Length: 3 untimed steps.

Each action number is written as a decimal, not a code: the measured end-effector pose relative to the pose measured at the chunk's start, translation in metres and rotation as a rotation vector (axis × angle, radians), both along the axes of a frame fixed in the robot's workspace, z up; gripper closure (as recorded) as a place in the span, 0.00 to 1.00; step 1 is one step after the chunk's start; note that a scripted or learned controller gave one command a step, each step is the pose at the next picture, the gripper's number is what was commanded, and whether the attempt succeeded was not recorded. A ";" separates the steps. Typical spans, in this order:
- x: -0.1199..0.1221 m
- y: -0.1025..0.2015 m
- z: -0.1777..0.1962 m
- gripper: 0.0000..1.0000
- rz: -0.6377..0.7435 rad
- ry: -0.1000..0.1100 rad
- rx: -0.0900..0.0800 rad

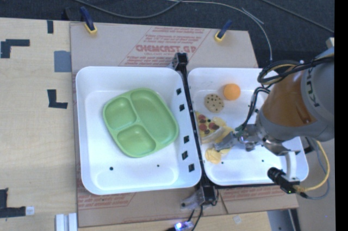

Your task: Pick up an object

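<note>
- Toys (213, 128) clustered at left side of right bin (244, 170), against the divider (187, 116): pizza slice (205, 125), yellow piece (213, 156), cookie (213, 102); orange ball (231, 92) just beside cookie, toward far wall.
- Jaws (227, 140) down low among the cluster, between pizza slice and yellow piece, close to or touching both.
- State of jaws: cannot tell; blurred grey metal against pale toys, gap not readable, nothing visibly gripped.
- Arm (296, 107) reaching in from right, wrist angled down and leftward, likely because targets sit hard against the divider.
- Green tray (140, 122) alone in left bin (89, 132), flat, compartments up; well apart from the jaws, so probably not the target.
- Bins side by side on cardboard sheet (157, 45), clamped at far edge by two clips (88, 22), presumably to stop sliding on the surface (30, 126).
- Judged stage: at the grasp point, lift not yet done.
- Risk: crowding near the divider may nudge neighbours or leave the jaws closing on nothing.
</note>
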<state>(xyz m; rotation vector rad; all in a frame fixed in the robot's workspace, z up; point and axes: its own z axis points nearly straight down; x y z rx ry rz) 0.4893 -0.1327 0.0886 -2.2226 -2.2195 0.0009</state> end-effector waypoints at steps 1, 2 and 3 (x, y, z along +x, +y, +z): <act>0.000 0.001 0.010 1.00 0.002 0.000 0.000; 0.011 0.001 0.061 1.00 0.003 -0.002 0.000; 0.006 0.004 0.103 1.00 0.002 -0.001 0.000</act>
